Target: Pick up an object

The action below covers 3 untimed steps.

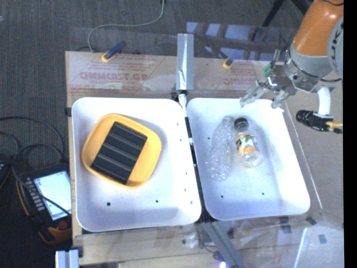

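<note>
Clear plastic bottle (247,143) lay in the right bin (290,197) while the gripper (264,95), fingers spread and empty, hung above its cap end, needing a squarer descent across the body.

Two bins, three things in them.
Left bin (83,205): one yellow dish (92,144) with one black ridged block (119,152). Right bin (290,194): one clear plastic bottle (245,141), one crumpled clear wrapper (220,149).

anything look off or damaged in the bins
Yes. In the right bin, two clear plastic bottles lie on their sides; the left bottle looks crumpled. The yellow sponge in the left bin sits askew to the walls. The open gripper hangs over the right bin's far edge.
</note>
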{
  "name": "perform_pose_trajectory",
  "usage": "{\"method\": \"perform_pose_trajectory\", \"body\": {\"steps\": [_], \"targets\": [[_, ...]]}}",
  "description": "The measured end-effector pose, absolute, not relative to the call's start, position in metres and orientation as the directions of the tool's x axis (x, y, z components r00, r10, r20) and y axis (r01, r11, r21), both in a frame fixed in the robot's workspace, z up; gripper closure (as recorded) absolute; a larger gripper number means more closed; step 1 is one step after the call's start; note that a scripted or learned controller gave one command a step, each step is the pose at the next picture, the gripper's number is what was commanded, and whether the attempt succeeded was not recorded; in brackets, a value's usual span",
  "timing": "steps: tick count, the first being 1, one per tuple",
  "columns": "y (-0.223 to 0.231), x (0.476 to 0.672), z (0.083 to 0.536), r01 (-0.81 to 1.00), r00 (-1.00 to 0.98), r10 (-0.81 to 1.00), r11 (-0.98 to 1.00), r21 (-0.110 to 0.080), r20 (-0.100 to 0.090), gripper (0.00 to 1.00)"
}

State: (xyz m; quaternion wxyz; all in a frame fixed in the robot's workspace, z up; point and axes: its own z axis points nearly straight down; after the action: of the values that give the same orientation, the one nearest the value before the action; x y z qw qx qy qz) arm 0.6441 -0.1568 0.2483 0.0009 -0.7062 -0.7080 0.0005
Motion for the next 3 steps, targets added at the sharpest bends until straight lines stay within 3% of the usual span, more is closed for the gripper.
{"method": "perform_pose_trajectory", "body": {"steps": [1,2,3], "targets": [[-0.158,0.635,0.107,0.999,-0.047,0.999,0.047,0.022,-0.004,0.0],[-0.185,0.591,0.102,0.999,0.021,1.0,-0.021,0.036,-0.005,0.0],[-0.185,0.593,0.115,0.999,0.02,1.0,-0.02,0.042,-0.004,1.0]]}}
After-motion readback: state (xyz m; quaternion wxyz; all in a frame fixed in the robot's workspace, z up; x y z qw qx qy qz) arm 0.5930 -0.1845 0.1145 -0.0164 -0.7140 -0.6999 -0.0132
